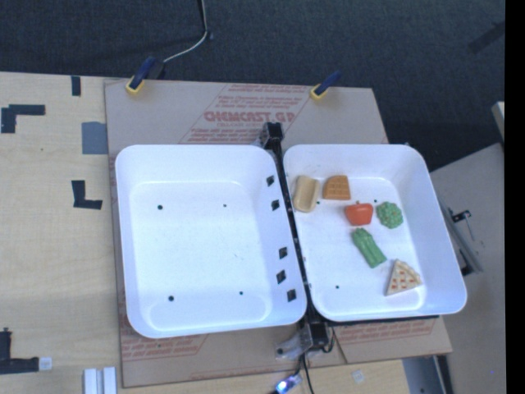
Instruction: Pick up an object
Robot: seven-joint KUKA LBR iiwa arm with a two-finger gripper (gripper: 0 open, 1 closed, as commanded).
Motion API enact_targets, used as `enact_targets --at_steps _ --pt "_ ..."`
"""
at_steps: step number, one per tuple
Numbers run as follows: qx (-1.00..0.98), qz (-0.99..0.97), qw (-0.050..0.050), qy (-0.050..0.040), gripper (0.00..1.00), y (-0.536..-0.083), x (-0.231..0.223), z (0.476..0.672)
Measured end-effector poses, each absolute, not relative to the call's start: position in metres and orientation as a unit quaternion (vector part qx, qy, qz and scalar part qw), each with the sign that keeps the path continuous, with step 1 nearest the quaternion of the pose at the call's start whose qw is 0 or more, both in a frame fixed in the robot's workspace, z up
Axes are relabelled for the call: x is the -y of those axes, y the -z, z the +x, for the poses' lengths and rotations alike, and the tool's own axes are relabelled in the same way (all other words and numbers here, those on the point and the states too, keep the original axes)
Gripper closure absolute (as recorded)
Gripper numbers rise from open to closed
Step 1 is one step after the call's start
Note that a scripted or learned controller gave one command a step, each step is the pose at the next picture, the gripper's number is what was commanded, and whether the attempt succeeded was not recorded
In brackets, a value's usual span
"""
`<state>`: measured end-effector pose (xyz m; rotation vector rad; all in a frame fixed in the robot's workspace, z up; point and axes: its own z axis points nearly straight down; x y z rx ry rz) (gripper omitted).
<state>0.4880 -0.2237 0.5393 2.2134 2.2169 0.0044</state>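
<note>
Several small toy foods lie in the right bin [426, 179]. A tan bread-like piece [305, 193] rests against the bin's left wall, with an orange waffle-like piece [336, 188] just right of it. A red tomato-like piece [358, 213] sits beside a green broccoli-like piece [390, 215]. Below them lies a green pickle-like piece [368, 247], angled. A triangular tan wedge [402, 278] lies near the bin's lower right corner.
The left bin [131, 220] sits beside the right one on a brown board [238, 117], joined by a black divider with clips [283, 245]. Two yellow-and-blue clamps [141, 75] [325, 84] hold the board's far edge. A cable [197, 23] runs at the back.
</note>
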Motion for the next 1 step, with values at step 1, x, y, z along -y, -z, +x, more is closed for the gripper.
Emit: enact_targets --at_steps 1 --pt "-0.708 0.706 -0.001 0.0004 0.00 -0.5085 0.1793 0.4843"
